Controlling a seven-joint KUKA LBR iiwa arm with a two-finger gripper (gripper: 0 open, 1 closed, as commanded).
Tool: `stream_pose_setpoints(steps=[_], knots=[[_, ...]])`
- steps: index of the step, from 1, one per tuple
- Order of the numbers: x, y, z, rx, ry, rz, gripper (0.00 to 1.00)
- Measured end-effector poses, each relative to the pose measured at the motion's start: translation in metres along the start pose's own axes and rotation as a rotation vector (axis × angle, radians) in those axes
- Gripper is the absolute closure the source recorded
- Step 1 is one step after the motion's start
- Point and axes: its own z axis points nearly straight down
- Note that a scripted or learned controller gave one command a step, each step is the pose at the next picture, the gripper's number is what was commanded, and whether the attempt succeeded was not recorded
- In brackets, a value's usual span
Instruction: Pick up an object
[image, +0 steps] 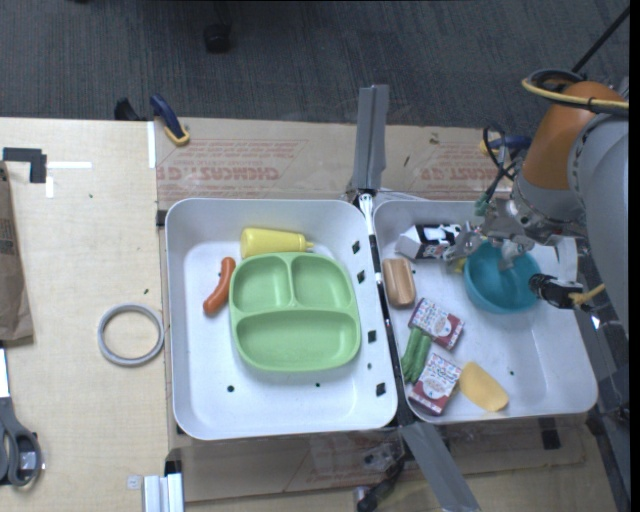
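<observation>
Jaws of the gripper (497, 243): whether they are parted or closed cannot be told from this view; they sit at the far rim of one blue bowl (503, 282) in the right bin (560, 375), and nothing is visibly held between them. The grey arm (590, 160), with its orange band, enters from the right.

Right bin, contents counted: one blue bowl near the back; one white-and-black packet (428, 240) just left of the gripper; one tan bread roll (399, 282) beside the left wall; two red-and-white cartons, one (436, 323) mid-bin and one (433, 384) at the front; one green vegetable (415, 355) between them; one yellow wedge (484, 387) at the front.

Left bin (195, 400), contents counted: one green divided plate (295, 312) with three compartments, centred; one yellow bottle (272, 241) lying just behind it; one orange-red sausage (219, 285) at its left edge.

Bench outside the bins: one grey ring (131, 333), well left.
</observation>
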Motion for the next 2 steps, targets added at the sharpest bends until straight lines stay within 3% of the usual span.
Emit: stream_pose_setpoints(steps=[1,2], knots=[[0.012,0.001,-0.01,0.006,0.014,-0.009,1.0],[0.049,-0.001,-0.089,-0.044,-0.016,-0.187,1.0]])
